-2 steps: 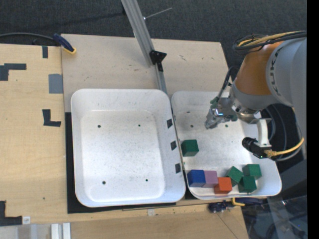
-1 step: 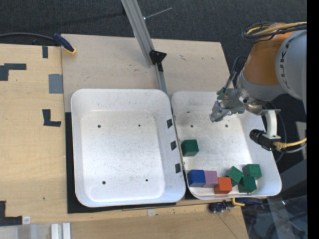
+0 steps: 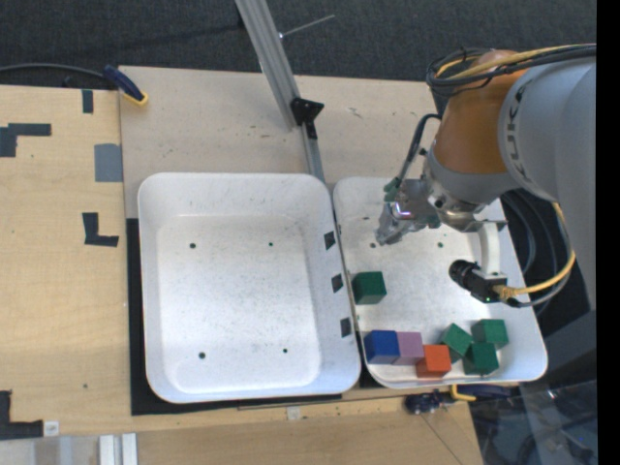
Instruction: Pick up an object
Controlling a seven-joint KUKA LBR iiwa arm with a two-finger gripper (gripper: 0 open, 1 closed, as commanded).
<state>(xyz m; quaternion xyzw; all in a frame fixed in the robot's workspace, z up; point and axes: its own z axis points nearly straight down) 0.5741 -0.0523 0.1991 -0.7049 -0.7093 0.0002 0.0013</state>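
My gripper [image 3: 389, 231] hangs over the upper left part of the right bin [image 3: 531, 361], pointing down toward the bin floor. A dark green cube [image 3: 369, 287] lies alone on the floor a short way below the gripper, apart from it. Along the bin's near edge sit a blue cube [image 3: 382, 346], a pale purple cube [image 3: 410, 346] and an orange cube [image 3: 436, 359]. Three green blocks [image 3: 481, 356] cluster just right of those. I see nothing held at the gripper's tip.
The left bin [image 3: 145, 260] sits beside the right one, sharing a raised rim [image 3: 341, 269]. A grey metal pole [image 3: 276, 56] slants down to the bins' far edge. The arm's orange band and grey body [image 3: 494, 134] overhang the right bin's far right side, with cables there.
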